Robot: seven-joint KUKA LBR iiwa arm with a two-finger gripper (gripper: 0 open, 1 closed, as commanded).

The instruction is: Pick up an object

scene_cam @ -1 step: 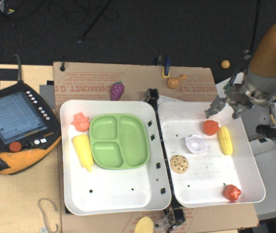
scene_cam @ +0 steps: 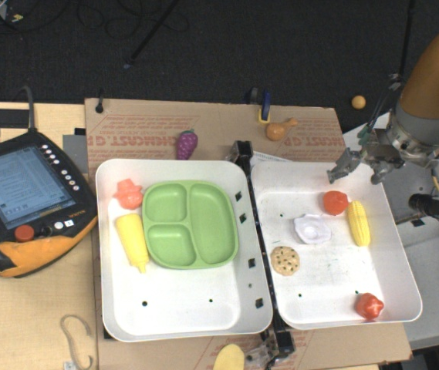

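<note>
My gripper (scene_cam: 358, 169) hangs open over the far right edge of the right bin (scene_cam: 404, 284), its two dark fingers spread, with nothing between them. Just below it in that bin lie a red tomato (scene_cam: 336, 202) and a yellow corn cob (scene_cam: 358, 223). A white crumpled cup (scene_cam: 311, 229), a cookie (scene_cam: 285, 260) and a red strawberry (scene_cam: 369, 306) also lie there. The left bin (scene_cam: 173, 314) holds a green divided plate (scene_cam: 189, 225), a yellow bottle-shaped toy (scene_cam: 133, 240) and a pink-orange toy (scene_cam: 128, 194).
Behind the bins on the cardboard lie a purple grape bunch (scene_cam: 187, 144), an orange pear-like toy (scene_cam: 279, 129) and a blue-yellow clip (scene_cam: 265, 106). A teach pendant (scene_cam: 26, 199) sits at the left. A yellow fruit (scene_cam: 229, 357) rests at the front edge.
</note>
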